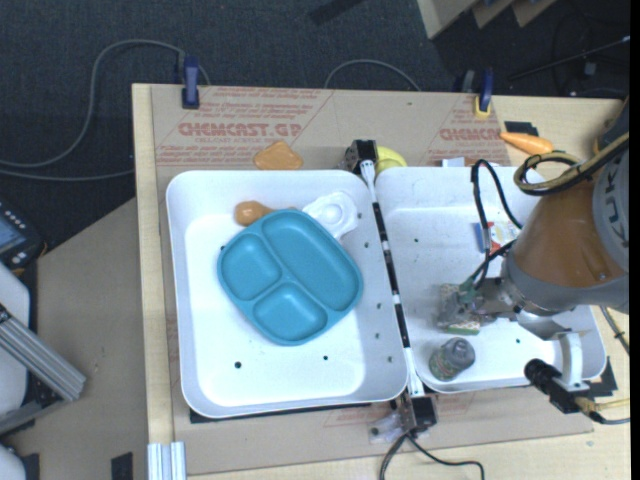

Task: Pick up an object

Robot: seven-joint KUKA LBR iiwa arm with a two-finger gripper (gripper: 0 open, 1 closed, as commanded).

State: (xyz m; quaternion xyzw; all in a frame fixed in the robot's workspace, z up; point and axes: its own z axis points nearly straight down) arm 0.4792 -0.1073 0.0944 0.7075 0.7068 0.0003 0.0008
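**Arm lowered into the right bin, no object yet lifted**

While the task remains unfinished, the bench (pixel 150 268) carries two shallow white bins side by side. Largest within the left bin (pixel 200 358) is a blue divided tray (pixel 289 275), lying flat with three compartments; a white moulded piece (pixel 333 212) touches its upper edge and a small orange lump (pixel 251 211) sits just beside its upper left corner. In the right bin (pixel 430 218) the grey arm (pixel 565 248), orange-banded above the wrist, reaches down so that the gripper (pixel 462 308) stands at a small, mottled green-and-grey object (pixel 452 317) on the bin floor. Whether its fingers are spread or closed on that object cannot be told at this scale, so no grasp is claimed. Nearer the front wall lies a small, round, greyish object (pixel 452 358), apart from the gripper. Judged from this arrangement, the approach is made; a secure grip and a lift remain.
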